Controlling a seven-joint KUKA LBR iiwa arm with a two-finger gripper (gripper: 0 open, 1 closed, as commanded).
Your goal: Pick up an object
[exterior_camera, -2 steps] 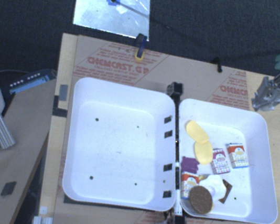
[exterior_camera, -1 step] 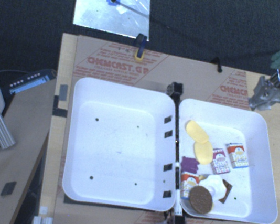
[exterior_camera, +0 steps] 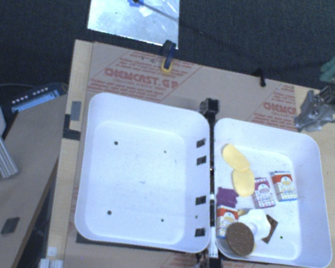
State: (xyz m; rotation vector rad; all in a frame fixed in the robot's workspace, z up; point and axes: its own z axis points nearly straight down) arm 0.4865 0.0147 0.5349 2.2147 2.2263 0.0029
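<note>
So the gripper (exterior_camera: 311,113) is parked up at the far right, hanging over the cardboard sheet (exterior_camera: 183,79) just outside the back corner of the right bin (exterior_camera: 317,187), with nothing in it as far as I can see. Honestly can't tell how its jaws stand, it's just a grey blur there.

All the stuff sits in the right bin, well apart from the gripper, toward the near left part. Two yellow oval pieces (exterior_camera: 239,169) overlap near the divider, two small red-and-white cartons (exterior_camera: 276,190) lie just beside them, and a purple piece (exterior_camera: 227,196) is below. Closer to the front edge is a brown round disc (exterior_camera: 241,238) touching a white lump (exterior_camera: 258,222). The left bin (exterior_camera: 142,170) shows bare white floor
</note>
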